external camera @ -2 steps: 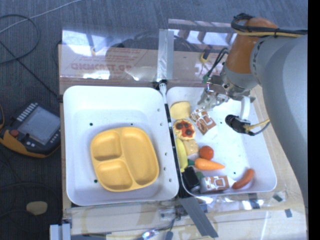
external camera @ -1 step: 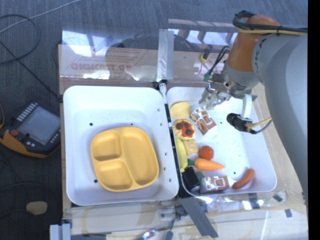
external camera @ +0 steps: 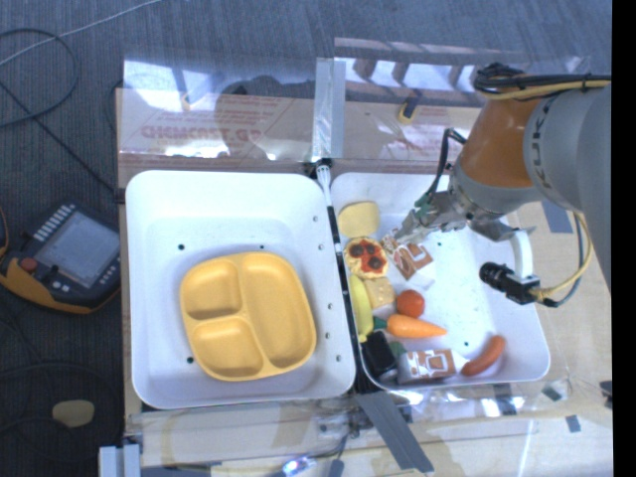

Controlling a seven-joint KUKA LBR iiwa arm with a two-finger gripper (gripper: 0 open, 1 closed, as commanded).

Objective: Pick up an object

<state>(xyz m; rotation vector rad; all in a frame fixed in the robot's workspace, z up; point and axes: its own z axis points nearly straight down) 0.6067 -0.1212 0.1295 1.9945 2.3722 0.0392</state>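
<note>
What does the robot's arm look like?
The fat, rounded grey metal arm has a wide orange band above its wrist. Thin black and yellow cables loop along it. Its small dark end effector sits at the tip.

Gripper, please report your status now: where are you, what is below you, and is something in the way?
Gripper low in right bin, over the small packet. Nothing seen held. Pizza slice, tomato and carrot crowd close.

A yellow 3-compartment plate lies in the left bin.
</note>
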